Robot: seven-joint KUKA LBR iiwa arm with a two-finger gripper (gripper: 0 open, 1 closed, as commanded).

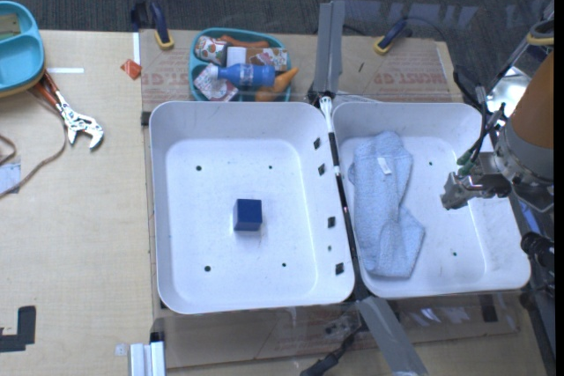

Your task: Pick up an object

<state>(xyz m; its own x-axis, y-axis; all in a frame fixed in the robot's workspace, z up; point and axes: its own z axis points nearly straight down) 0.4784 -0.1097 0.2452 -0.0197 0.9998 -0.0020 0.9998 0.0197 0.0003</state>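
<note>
Cloth (385, 200) lies just left of the jaws (451, 196), same bin; jaw state unreadable. Best: shift left over a fold, descend, pinch firmly.

Two bins are sitting side by side on the bench (79, 260), left bin (167, 216) touching right bin (502, 264) along a shared middle edge. A cube (248, 214) is lying in the left bin, near its centre. A cloth (385, 202) is lying in the right bin, toward its left side, running from far to near. The gripper (456, 191) is hanging over the right bin, right of the cloth and apart from it. A container of small items (240, 67) is sitting on the bench just beyond the left bin's far edge. A wrench (75, 121) is lying well left of the bins, with a tray (18, 48) sitting beyond it at the far-left edge.
</note>
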